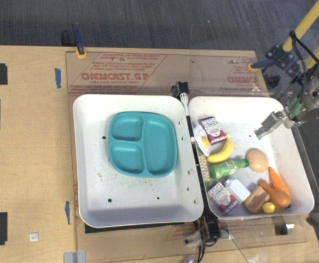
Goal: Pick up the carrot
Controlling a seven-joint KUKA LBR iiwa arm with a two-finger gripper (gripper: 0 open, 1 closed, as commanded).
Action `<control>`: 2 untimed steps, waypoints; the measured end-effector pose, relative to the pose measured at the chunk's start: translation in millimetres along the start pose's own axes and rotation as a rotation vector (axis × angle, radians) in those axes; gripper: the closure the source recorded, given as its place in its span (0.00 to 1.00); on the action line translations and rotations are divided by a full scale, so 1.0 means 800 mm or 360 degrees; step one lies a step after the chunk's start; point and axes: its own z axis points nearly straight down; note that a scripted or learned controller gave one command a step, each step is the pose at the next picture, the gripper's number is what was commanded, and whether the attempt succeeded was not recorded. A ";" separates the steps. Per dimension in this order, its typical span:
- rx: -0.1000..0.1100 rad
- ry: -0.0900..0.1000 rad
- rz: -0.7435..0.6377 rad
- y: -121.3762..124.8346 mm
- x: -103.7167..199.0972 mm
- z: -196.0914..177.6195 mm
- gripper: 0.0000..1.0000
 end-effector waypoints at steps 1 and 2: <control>0.0013 0.0004 0.0135 -0.067 -0.105 0.107 0.00; 0.0009 0.0010 -0.0183 -0.071 -0.116 0.248 0.00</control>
